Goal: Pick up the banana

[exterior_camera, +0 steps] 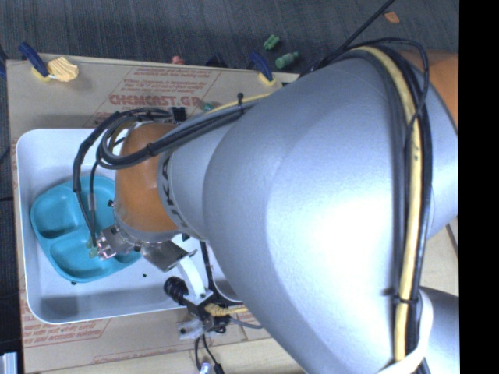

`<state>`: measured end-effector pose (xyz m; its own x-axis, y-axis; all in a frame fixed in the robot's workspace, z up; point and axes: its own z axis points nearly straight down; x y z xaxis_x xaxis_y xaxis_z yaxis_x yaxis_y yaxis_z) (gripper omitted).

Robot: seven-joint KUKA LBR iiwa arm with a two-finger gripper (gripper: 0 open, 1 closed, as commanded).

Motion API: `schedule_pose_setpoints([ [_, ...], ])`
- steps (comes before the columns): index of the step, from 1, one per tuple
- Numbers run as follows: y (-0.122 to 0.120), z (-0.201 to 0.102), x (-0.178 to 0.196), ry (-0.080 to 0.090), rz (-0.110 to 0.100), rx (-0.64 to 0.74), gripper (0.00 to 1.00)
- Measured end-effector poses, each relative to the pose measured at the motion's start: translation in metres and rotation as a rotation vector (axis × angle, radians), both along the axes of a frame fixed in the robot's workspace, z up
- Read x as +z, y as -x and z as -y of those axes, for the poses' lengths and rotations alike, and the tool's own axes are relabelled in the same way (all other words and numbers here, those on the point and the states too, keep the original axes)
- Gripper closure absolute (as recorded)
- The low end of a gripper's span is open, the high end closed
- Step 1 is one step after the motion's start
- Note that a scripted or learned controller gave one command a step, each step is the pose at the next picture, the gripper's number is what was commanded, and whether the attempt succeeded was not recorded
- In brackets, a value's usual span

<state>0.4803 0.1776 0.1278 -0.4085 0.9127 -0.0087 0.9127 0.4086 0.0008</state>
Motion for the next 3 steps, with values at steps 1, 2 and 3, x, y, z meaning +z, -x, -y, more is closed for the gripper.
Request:
schedule_pose_setpoints([
  [1,0.000,0.000,0.000,0.000,0.000,0.001,0.00],
  [2,0.004,0.031,0.086,-0.005,-0.007,0.697,0.00],
  [3,-0.014,-0.015,-0.015,-0.004,0.016,0.827,0.00],
])
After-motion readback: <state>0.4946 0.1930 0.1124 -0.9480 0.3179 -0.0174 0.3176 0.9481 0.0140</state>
